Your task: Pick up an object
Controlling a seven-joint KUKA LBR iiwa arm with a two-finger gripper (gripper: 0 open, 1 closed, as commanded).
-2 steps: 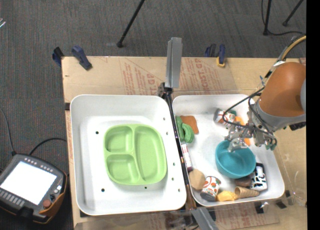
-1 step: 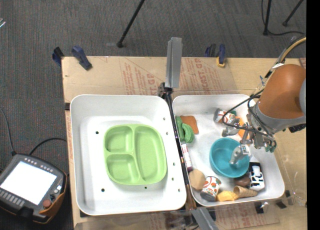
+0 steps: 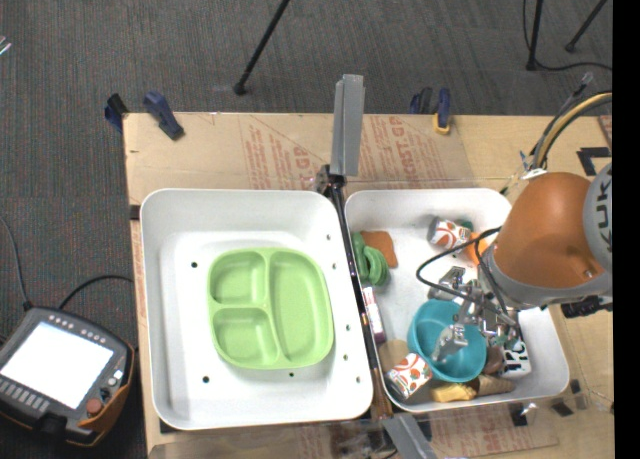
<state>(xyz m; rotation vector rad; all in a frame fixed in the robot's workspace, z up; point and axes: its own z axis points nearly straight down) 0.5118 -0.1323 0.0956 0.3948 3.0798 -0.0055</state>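
My gripper (image 3: 462, 332) hangs over the right bin (image 3: 400, 209), with its metal fingers reaching down into a teal bowl (image 3: 437, 333). Around the bowl lie an orange-and-white cup (image 3: 409, 374) at the front, a yellow piece (image 3: 452, 393), a black-and-white item (image 3: 515, 355) to the right, and a patterned can (image 3: 450, 232) at the back. A green ring toy (image 3: 370, 262) and a brown piece (image 3: 380, 247) rest near the bin's left wall. The orange wrist band (image 3: 545, 227) hides part of the bin's right side.
The left bin (image 3: 170, 237) holds a green divided plate (image 3: 270, 307). A dark marker-like stick (image 3: 370, 312) lies along the right bin's left wall. A grey post (image 3: 347, 127) stands behind the bins. A tablet (image 3: 55, 362) lies on the floor at the left.
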